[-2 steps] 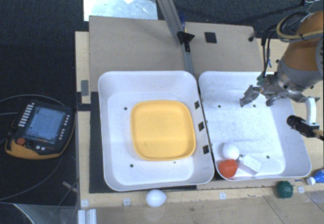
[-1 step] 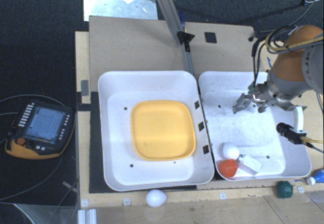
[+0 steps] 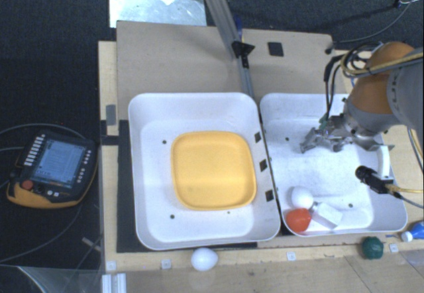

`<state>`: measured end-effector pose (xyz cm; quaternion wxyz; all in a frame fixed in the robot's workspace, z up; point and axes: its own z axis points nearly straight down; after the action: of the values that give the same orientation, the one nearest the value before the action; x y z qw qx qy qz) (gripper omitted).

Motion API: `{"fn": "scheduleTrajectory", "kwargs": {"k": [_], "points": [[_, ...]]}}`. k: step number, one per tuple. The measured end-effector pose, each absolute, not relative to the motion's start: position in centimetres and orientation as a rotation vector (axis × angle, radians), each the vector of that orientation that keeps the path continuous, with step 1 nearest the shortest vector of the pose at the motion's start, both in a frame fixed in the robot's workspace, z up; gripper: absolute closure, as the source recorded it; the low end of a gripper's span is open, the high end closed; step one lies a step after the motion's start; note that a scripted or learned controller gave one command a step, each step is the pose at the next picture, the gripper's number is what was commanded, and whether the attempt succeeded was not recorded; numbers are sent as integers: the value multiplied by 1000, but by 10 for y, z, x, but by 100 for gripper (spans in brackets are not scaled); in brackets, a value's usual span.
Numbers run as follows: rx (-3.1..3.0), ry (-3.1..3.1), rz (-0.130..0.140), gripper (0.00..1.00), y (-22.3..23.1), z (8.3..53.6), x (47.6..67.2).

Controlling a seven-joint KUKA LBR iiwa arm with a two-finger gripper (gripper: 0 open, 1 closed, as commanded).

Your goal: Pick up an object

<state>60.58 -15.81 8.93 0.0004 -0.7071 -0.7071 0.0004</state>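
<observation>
My gripper (image 3: 322, 146) hangs over the upper middle of the right bin (image 3: 286, 109), the grey arm reaching in from the right. Its two grey fingers (image 3: 309, 142) stand spread apart and open, with only bare bin floor between them. At the bin's front left corner lie a white ball (image 3: 301, 197), an orange-red ball (image 3: 299, 219) and a small white block (image 3: 326, 214), close together and well in front of the gripper. A square yellow plate (image 3: 214, 169) lies flat in the middle of the left bin (image 3: 149, 152).
A black cable plug (image 3: 371, 179) juts over the right bin's right side. On the bench's front edge lie a white egg (image 3: 204, 259) and a dark green ball (image 3: 371, 247). A teach pendant (image 3: 52, 171) sits far left. A slanted metal bar (image 3: 225, 13) crosses behind the bins.
</observation>
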Motion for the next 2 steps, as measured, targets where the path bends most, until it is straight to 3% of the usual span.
{"fn": "scheduleTrajectory", "kwargs": {"k": [1, 2], "points": [[-2223, -2223, -2, 100, -158, 101, 607], [-2223, -2226, -4, 100, -152, 149, 614]]}}
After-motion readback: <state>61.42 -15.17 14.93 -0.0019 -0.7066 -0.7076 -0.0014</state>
